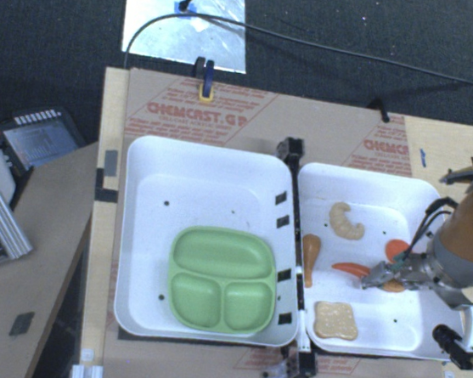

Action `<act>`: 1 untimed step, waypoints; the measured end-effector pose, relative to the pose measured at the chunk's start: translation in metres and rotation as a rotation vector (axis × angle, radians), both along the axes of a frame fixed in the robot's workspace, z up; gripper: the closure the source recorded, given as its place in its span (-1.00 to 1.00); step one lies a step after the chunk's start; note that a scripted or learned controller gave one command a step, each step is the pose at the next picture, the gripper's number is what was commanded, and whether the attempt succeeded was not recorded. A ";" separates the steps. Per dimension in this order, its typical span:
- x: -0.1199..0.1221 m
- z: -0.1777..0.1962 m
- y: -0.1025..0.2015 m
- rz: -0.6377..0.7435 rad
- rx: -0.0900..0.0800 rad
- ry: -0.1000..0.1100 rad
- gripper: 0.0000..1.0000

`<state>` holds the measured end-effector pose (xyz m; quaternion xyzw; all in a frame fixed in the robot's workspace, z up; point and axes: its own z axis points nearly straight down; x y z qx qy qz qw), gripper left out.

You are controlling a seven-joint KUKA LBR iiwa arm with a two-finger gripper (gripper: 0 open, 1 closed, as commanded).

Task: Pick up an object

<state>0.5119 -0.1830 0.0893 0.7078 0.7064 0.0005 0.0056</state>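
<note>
In the right-hand shallow white bin (424,197), grey two-finger gripper (377,279) low over a slim orange carrot-like piece (348,268) lying roughly left-right, stretching leftward from the fingertips. Finger opening and any hold impossible to tell.

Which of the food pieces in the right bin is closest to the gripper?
The orange carrot, lying flat right by the gripper. The cashew-shaped piece, the toast and the brown piece by the divider lie farther off.

2 white bins (214,160), 1 green tray (221,278), approx. 5 food items: toast (336,321), cashew-shaped pc (345,221), carrot (349,268).
</note>
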 end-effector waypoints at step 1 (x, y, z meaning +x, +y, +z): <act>0.004 0.014 -0.002 0.000 -0.008 -0.015 1.00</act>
